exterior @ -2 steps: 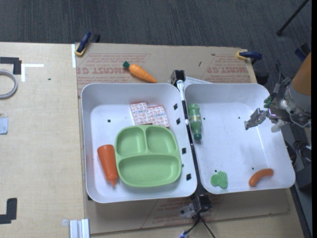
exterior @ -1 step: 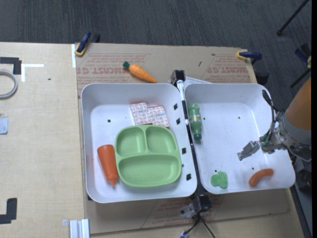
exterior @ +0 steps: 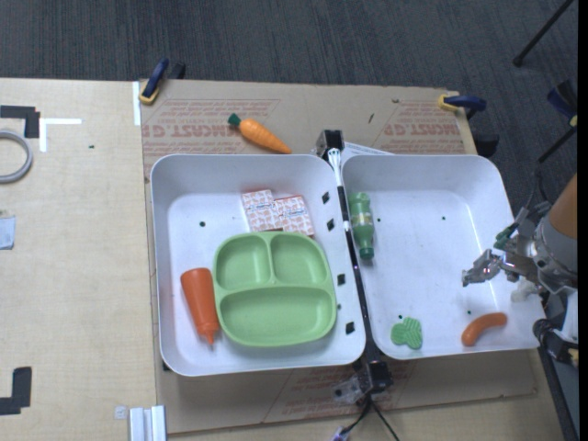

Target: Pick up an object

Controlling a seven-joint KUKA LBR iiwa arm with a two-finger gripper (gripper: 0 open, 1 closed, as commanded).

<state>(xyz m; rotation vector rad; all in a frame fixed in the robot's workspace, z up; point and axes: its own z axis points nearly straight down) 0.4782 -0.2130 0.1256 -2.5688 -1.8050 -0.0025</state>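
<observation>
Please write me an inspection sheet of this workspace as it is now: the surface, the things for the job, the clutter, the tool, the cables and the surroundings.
Surface: cardboard sheet under the left bin and right bin, clamped at the back corners.
Job's things: left bin holds green divided plate, orange bottle, patterned packet. Right bin holds green bottle, green leafy toy, orange sausage.
Clutter: toy carrot on the cardboard behind the left bin.
Tool: tool at the right bin's right side, above the sausage, nothing between its fingers.
Cables: one at the front edge.
Surroundings: dark carpet; tape roll far left.
</observation>
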